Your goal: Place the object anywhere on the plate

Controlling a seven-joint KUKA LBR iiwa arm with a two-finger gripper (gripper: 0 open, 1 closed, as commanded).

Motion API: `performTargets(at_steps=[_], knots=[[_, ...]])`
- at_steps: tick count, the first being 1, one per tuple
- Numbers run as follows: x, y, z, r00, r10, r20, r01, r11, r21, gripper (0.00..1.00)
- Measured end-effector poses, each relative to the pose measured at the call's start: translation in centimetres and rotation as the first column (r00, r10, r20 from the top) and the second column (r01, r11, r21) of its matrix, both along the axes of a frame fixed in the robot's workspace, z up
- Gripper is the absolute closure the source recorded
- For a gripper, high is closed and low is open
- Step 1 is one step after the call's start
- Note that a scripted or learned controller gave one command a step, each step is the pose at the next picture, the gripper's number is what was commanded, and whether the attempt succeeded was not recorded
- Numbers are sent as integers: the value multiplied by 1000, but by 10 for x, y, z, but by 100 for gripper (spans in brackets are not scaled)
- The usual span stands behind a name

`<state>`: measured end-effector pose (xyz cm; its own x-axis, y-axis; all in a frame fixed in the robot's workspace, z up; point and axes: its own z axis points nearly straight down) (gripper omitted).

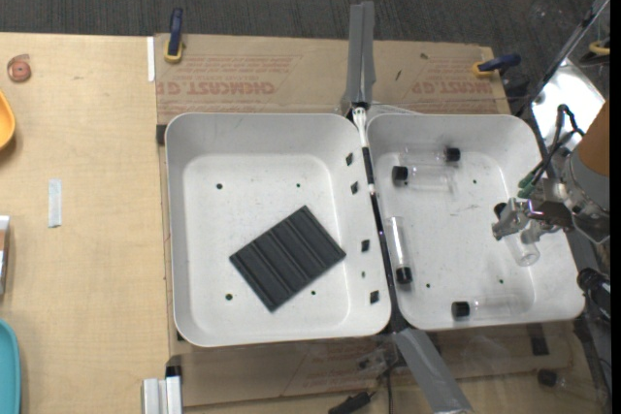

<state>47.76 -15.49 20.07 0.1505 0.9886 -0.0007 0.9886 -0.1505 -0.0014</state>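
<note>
Left bin (184,208): open floor along the far and left sides, blocked only by a dark ribbed plate (287,258) lying flat and askew toward the near right. Right bin (466,126): clear centre, hemmed by clear black-capped tubes (424,174) near the far wall, along the left wall and by the near wall. Gripper (514,220) low over the right edge. Raised ridge (374,208) between the bins. Worktop (78,286) left mostly free.

The claw (517,220) reaches in from the right, held low.
</note>
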Motion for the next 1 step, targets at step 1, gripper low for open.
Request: performTargets(at_steps=[1], knots=[[112,38,-15,976,217,-1,-217,976,-1,100]])
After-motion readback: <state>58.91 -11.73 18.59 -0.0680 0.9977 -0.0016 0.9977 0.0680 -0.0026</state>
